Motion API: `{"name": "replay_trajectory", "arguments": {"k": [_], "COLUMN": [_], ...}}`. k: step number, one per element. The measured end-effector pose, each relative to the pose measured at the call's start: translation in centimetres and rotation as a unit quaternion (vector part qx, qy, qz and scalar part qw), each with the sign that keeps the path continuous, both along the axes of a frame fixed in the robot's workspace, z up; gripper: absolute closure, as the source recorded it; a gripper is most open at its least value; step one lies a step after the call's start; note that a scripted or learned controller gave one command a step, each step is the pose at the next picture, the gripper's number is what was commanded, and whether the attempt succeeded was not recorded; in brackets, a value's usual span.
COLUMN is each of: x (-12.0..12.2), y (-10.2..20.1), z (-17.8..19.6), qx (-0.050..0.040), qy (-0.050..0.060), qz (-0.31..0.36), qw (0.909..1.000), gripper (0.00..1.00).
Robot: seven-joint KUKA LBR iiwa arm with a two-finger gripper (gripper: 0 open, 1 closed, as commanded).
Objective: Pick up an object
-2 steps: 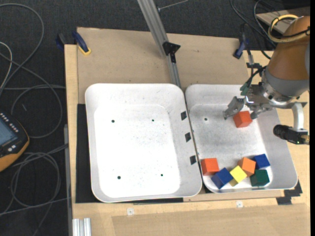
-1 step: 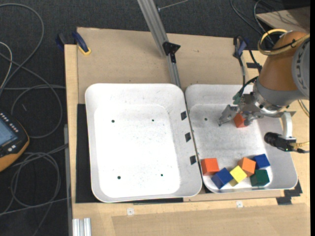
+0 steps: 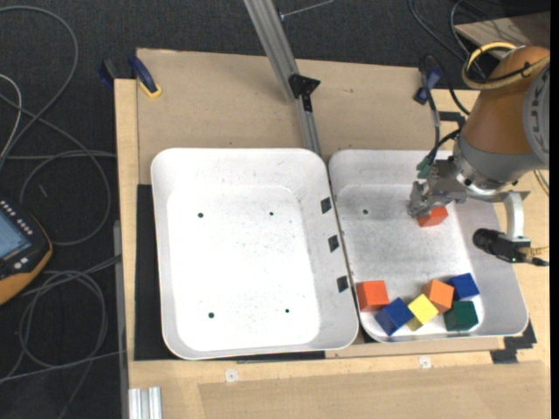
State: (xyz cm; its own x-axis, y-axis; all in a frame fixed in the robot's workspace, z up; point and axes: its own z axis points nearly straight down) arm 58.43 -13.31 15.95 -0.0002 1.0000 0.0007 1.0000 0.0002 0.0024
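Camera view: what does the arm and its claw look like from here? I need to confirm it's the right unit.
The arm has an orange band over a grey wrist, with yellow and black cables looping near it. The claw is small, grey metal.

Open floor fills the right bin [image 3: 389, 234] left of and below the fingers [image 3: 425, 204], where a red block [image 3: 432, 217] touches their tips. Well below them, 6 blocks crowd the near wall: an orange cube [image 3: 373, 293], blue block [image 3: 394, 314], yellow block [image 3: 423, 309], second orange block [image 3: 441, 293], second blue block [image 3: 465, 285] and green block [image 3: 461, 316]. Far left, across the shared rims, the left bin [image 3: 240, 251] lies open. A metal pole [image 3: 284, 59] slants above-left over the desk [image 3: 218, 103].
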Motion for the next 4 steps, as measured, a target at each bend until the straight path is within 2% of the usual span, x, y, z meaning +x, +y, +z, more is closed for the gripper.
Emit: {"name": "replay_trajectory", "arguments": {"k": [1,2,4], "x": [0.1,0.1,1.3], "y": [-0.2,-0.1,11.8], "z": [4.4,4.3,4.2], "qx": [-0.0010,-0.0004,0.0010], "qy": [-0.002,0.000,0.001], "qz": [0.000,0.000,0.004], "qw": [1.0000,1.0000,1.0000], "gripper": [1.00,1.00,1.00]}}
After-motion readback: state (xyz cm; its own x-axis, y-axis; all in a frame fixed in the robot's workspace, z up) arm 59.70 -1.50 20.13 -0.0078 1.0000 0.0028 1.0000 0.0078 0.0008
